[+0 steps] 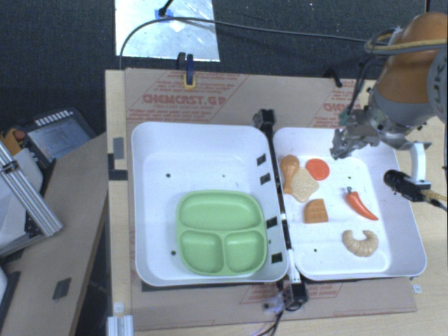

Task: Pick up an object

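My fingers [341,148] hung over the back part of the right bin [402,257], near its far rim, and honestly I couldn't tell whether they were spread or pressed together from up there. Nothing was pinched that I could see. Plenty of bare white floor sat along the bin's right side and front edge. The food was bunched toward the divider: a red disc [318,169] just below my fingers, a tan drumstick-ish piece [288,166] touching a pale bread slice [304,185], an orange block [316,211], a red pepper [361,204] and a curled beige shrimp [361,242]. The left bin [161,152] carried a green divided plate [220,231] toward its front.
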